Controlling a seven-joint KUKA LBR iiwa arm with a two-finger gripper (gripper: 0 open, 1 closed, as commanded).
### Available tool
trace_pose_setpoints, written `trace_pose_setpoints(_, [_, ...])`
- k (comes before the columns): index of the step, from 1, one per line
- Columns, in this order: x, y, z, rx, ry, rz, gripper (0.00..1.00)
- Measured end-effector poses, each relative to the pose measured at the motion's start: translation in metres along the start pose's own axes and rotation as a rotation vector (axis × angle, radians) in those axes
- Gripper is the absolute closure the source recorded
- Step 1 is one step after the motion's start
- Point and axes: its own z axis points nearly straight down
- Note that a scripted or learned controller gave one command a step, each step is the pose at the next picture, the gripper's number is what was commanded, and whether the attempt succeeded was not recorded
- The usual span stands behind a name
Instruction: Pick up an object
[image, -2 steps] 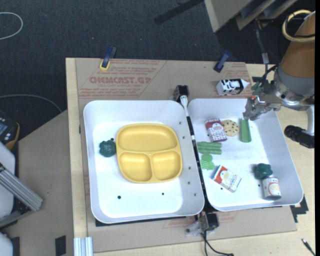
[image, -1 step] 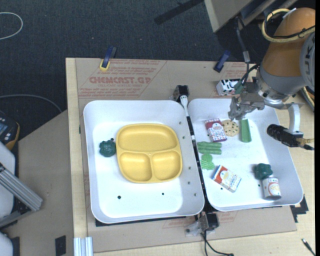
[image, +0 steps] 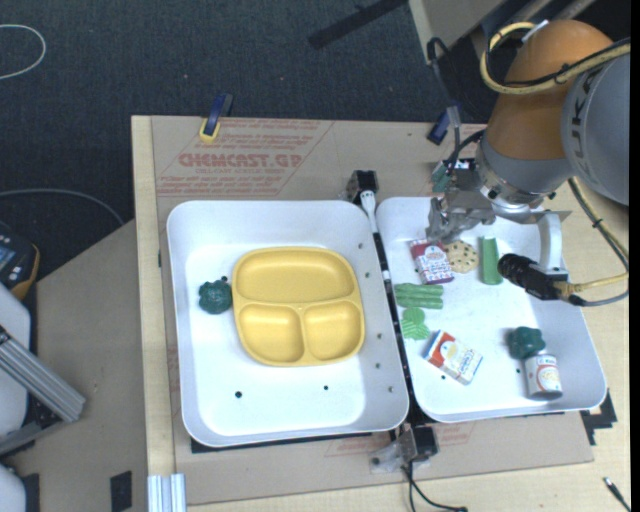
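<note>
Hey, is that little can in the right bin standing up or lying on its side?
Lying on its side. The small can shows its long red-and-white label, with a round end facing away, near the right bin's front corner.

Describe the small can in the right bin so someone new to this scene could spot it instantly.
Start at the right bin, the one under the arm. Go to its near right corner, where the small can stands beside a dark green toy. It is the one cylinder there, with a red and white label and a metal top.
</note>
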Motion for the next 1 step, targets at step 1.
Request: trace_pose_setpoints(1, [0.0455, 0.0007, -0.0069, -0.004, 0.0, 0.0, 1.0])
